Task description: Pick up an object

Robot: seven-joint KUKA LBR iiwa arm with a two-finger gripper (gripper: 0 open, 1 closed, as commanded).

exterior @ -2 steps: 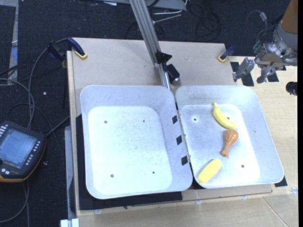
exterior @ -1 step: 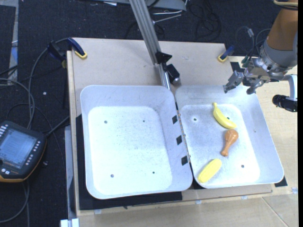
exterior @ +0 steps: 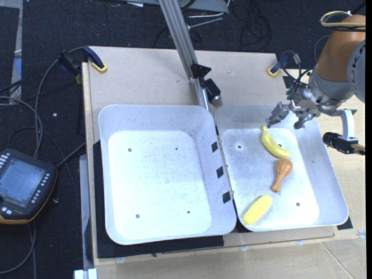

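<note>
Matt white speckled plastic bins [exterior: 157, 124], pale wood bench [exterior: 151, 77], glossy yellow banana [exterior: 273, 145]

Grey arm [exterior: 337, 83] — orange band, black cables

A light brown wooden bench top [exterior: 151, 77] sits on a dark carpet floor [exterior: 40, 34]. Left of the bench, black cables [exterior: 26, 106] curl across the floor to a grey hand-held control box with a screen [exterior: 20, 185]. A silver metal pole [exterior: 180, 36] leans over the bench's far side.
</note>
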